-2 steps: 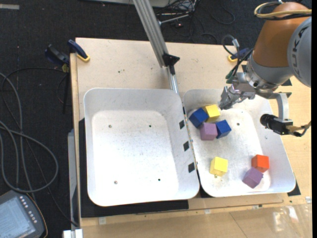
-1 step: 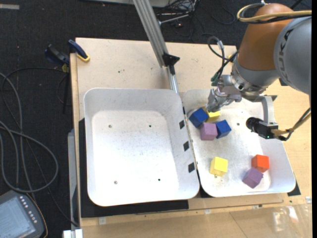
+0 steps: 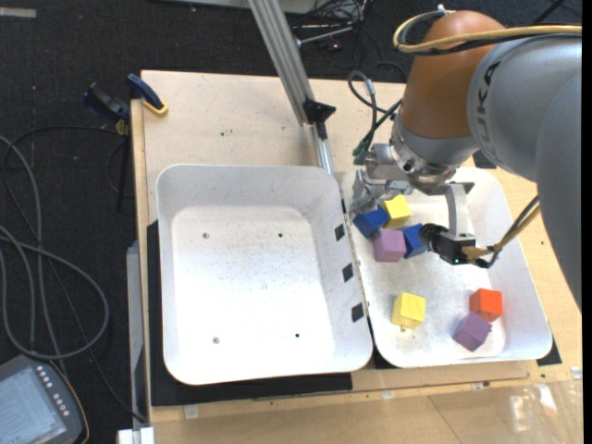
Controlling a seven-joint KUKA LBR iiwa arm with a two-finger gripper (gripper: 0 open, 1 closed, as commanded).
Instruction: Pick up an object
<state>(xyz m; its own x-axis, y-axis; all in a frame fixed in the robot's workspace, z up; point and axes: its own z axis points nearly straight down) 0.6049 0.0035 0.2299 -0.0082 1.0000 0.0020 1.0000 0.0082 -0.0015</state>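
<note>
A: Listing the right bin (image 3: pixel 518 336) for you, item by item. Upper left corner: a blue cube (image 3: pixel 369 221), a yellow cube (image 3: pixel 397 210), a purple cube (image 3: pixel 389 245) and a second blue cube (image 3: pixel 413 237), all bunched together and touching.

B: And the loose stock?

A: Lower half: another yellow cube (image 3: pixel 409 309) sitting alone; an orange cube (image 3: pixel 487 302) with a purple cube (image 3: pixel 473 330) just beside it, near the right rim. The left bin (image 3: pixel 185 192) is carrying no cubes.

B: Where is the arm standing?

A: The arm (image 3: pixel 481 91) is reaching in from the right, and the gripper (image 3: pixel 375 192) is hanging over that bunched cluster, just above the first blue cube and the yellow one next to it. You are looking at the approach step; nothing is showing between the fingers.

B: Finger state?

A: Not readable. The wrist is covering them, so you cannot tell whether they are apart or together.

B: Next move?

A: In my judgement, a straight descent onto one cube. The cluster is leaving little room for a finger on either side, so you are likely needing a cube edge facing open floor, or one of the loose cubes instead. A nudge here is risking pushing neighbours rather than seizing any.
</note>
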